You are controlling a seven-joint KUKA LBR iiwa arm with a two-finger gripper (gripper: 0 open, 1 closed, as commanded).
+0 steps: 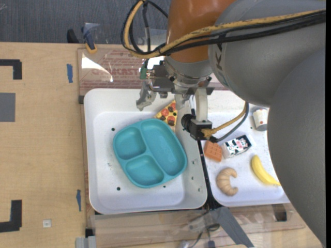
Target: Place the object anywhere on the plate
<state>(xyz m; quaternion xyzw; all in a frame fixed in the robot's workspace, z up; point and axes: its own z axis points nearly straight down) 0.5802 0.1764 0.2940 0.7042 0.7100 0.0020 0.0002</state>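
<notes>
pizza slice (167, 112): partly hidden by tool (155, 94) | banana (264, 170): end behind arm

The divided plate (150, 154) looks like smooth teal plastic with a soft sheen. Both white bins (98, 138) appear to be matt plastic, the left one lightly speckled. The bench (41, 149) has a pale, matt wood-grain surface. The arm (279, 45) shows smooth grey casing and a glossy orange band (199, 14). The banana (264, 170) and croissant (227, 181) look like smooth moulded plastic.
</notes>
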